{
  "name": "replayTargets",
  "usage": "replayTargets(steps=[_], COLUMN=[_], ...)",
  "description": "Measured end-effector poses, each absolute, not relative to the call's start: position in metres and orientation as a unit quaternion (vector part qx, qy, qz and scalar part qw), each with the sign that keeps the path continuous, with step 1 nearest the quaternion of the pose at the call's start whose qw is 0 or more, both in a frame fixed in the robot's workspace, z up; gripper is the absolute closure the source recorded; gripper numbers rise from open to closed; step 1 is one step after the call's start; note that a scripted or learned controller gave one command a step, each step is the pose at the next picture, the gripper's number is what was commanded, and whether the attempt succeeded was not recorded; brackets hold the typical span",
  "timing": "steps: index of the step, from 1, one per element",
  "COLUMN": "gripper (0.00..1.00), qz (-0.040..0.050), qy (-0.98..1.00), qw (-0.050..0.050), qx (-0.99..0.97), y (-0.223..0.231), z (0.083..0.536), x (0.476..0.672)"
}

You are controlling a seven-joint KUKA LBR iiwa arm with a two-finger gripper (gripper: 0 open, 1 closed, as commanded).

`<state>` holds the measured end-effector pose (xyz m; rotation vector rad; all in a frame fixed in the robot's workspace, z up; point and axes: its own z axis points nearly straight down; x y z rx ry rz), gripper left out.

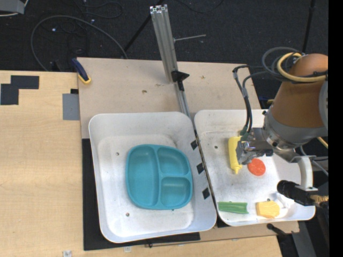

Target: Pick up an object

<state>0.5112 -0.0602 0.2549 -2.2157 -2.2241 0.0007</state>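
Nearest the camera, a flat green block (232, 208) and a yellow wedge (268, 209) lie loose in the right white bin (214, 123). Jaws (246, 150), state indiscernible, hover beside the long yellow banana-shaped toy (234, 154), apparently the target; a small orange-red disc (257, 167) lies near.

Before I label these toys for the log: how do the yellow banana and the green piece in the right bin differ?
The banana is yellow, the green piece green. The banana lies lengthwise up the bin, next to the hand; the green piece lies crosswise near the front edge, apart from the hand. The banana looks longer and slightly curved, the green piece shorter and straighter. Both are elongated and lie flat in the right bin.
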Motion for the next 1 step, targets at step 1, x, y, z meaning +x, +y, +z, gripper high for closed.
replayTargets(steps=[1], gripper=[1.0], qz=[0.0006], qy=[-0.709], qw=[0.001], qx=[-0.706], y=[-0.017], z=[0.2419], x=[0.5375])
